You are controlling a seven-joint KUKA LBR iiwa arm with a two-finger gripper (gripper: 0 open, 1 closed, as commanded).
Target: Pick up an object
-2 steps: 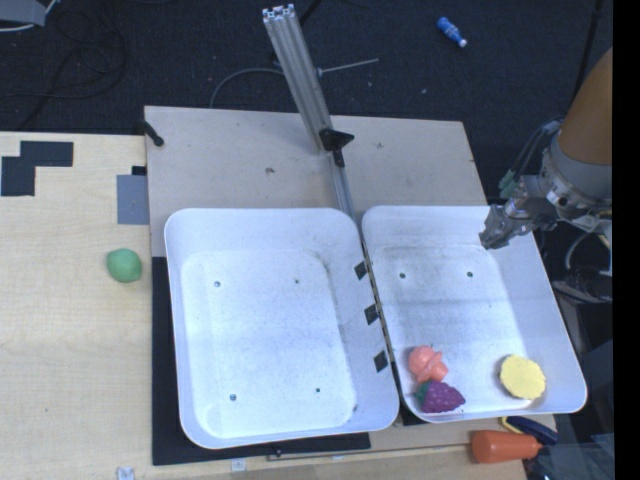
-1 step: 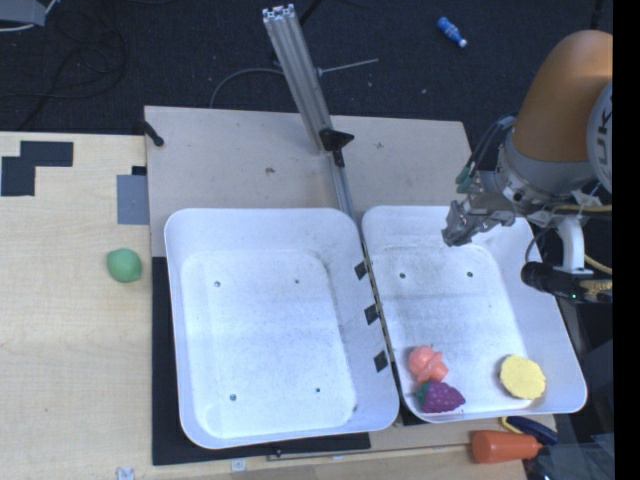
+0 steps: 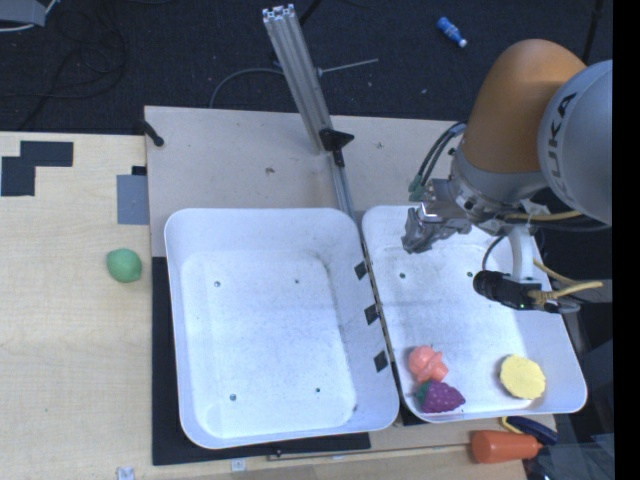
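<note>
While the arm (image 3: 540, 118) leans in from the right, its gripper (image 3: 425, 230) hangs over the far end of the right bin (image 3: 470, 308), above bare white floor and with nothing between its fingers that I can make out; from where I stand I cannot tell whether it is open or closed, as the dark metal blurs together. Candidates for picking all lie at the near end of that same bin: a pink-orange toy (image 3: 428, 362) touching a purple grape cluster (image 3: 440, 398) just below it, near the bin's left wall, and a round yellow piece (image 3: 523, 377) well apart from them toward the right corner. Beside it, the left bin (image 3: 200, 238) holds nothing I can see. A green ball (image 3: 124, 265) sits out on the table (image 3: 60, 318), well to the left of both bins, and an orange carrot-like thing (image 3: 505, 446) lies just outside the right bin's near rim. My reading is that the task is at the approach stage, with no object reached yet. Next the gripper would need to travel toward the near end, settle over one toy, and come down; the yellow piece looks the easier target, since the pink and purple pair are pressed together and a grasp could knock one aside.
</note>
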